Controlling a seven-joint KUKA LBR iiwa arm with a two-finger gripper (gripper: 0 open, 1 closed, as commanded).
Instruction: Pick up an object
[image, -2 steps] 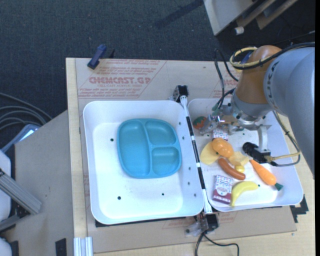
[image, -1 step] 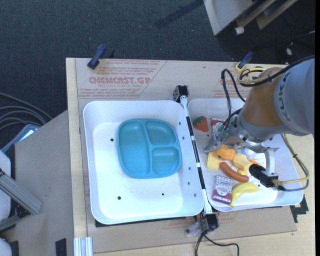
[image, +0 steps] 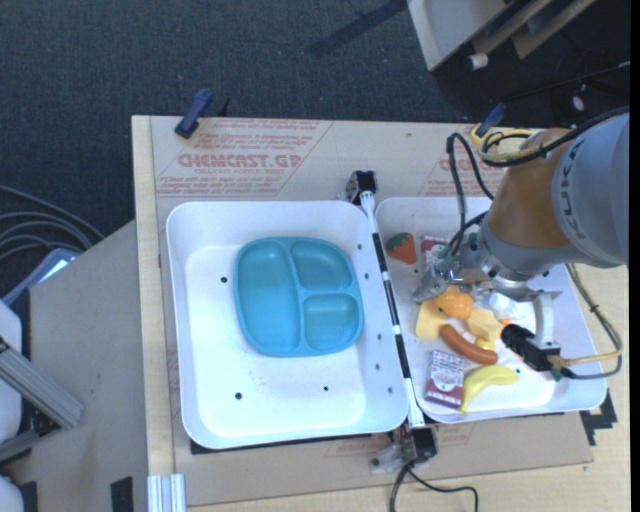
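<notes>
Crowded right bin, gripper low among the toys

Left bin (image: 200, 300) holds a blue plate (image: 298, 296); in the right bin (image: 580, 395) the gripper (image: 445, 280), its state hidden from me, sits above an orange piece (image: 455, 302). Tight neighbours could get nudged or snagged.

a blue divided plate (image: 298, 296) lies in the left white bin (image: 200, 380). the tabletop (image: 250, 150) is brown board with red print. a blue clamp (image: 193, 113) sits at its far left corner.
</notes>
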